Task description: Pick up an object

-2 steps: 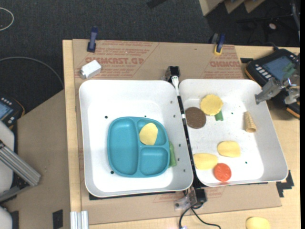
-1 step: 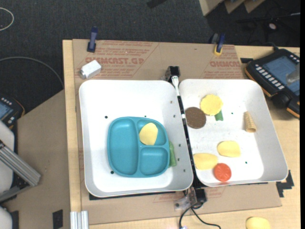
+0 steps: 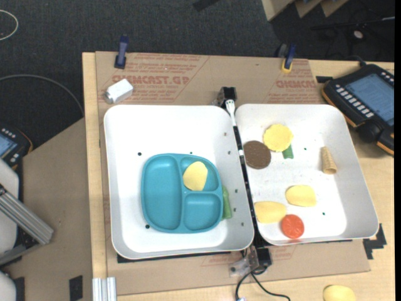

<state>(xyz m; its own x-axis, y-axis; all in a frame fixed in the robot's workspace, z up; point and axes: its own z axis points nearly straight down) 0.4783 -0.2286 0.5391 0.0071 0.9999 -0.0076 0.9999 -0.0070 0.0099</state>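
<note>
From above, the right bin (image 3: pixel 351 168) has lots of small play food in it, and any piece could be the one to pick up: a yellow disc (image 3: pixel 277 137), a brown disc (image 3: pixel 256 154), a green bit (image 3: pixel 287 152), a cone (image 3: pixel 328 160), two yellow lumps (image 3: pixel 301 195) and a red ball (image 3: pixel 292 226). The left bin (image 3: pixel 125 143) holds a blue tray (image 3: pixel 164 199) with one yellow piece (image 3: pixel 195 175) lying in its top right part. I cannot tell how the pincer is. Things could go wrong here. The discs lie flat, so fingers may slide over them. The brown disc is just beside the wall between the bins, so a finger may bump that wall. The red ball touches a yellow lump, so a grab there may push both or catch the wrong one, and the ball may roll away. The yellow piece sits inside the tray, and its rim may get in the way. The bins rest on a brown board (image 3: pixel 188 74) on a pale bench, with a small white block (image 3: pixel 119 91) near the top left. The floor is dark carpet, and a control pad (image 3: pixel 363 99) lies at the right.
</note>
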